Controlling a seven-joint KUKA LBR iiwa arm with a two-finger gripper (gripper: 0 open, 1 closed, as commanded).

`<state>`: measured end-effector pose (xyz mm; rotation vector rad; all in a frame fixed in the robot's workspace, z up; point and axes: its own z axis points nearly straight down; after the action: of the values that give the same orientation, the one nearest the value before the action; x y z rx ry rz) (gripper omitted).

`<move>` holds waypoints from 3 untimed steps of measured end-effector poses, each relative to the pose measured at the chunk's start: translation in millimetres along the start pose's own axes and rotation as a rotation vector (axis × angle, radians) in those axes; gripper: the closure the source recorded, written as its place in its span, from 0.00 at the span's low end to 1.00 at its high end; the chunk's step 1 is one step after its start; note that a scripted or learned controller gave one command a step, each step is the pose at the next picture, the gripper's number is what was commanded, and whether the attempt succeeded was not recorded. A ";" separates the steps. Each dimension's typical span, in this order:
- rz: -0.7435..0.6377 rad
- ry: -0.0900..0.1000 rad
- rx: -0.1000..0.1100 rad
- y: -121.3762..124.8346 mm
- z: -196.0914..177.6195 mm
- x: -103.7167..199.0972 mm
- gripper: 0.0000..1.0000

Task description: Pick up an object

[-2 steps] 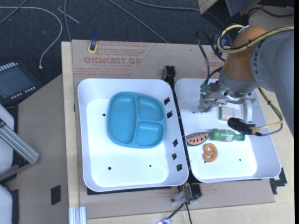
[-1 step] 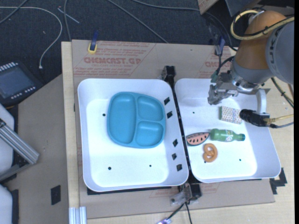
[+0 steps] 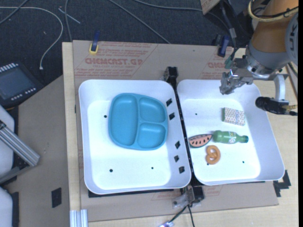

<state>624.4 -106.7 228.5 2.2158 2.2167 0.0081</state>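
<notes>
The right bin (image 3: 265, 169) holds several small objects. A patterned pale block (image 3: 234, 116) lies near its middle right. Below it a green bottle (image 3: 229, 137) lies on its side, with a watermelon slice (image 3: 200, 140) to its left and a pretzel (image 3: 213, 154) under them. My gripper (image 3: 229, 87) hangs over the far edge of the right bin, above and apart from the block, with nothing visible between its fingers. How its fingers stand is too small to make out.
The left bin (image 3: 94, 164) holds a blue divided plate (image 3: 138, 121). Black clips run along the divider between the bins (image 3: 176, 126). Cables lie on the dark floor behind the bench.
</notes>
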 end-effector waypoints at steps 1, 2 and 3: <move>-0.001 0.000 0.000 5.5 -64.3 -3.8 1.00; -0.004 0.004 0.013 -7.0 -44.0 43.8 1.00; -0.006 0.005 0.013 -16.2 -23.8 100.4 1.00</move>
<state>608.0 -6.3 252.0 2.2187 2.2318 -0.0012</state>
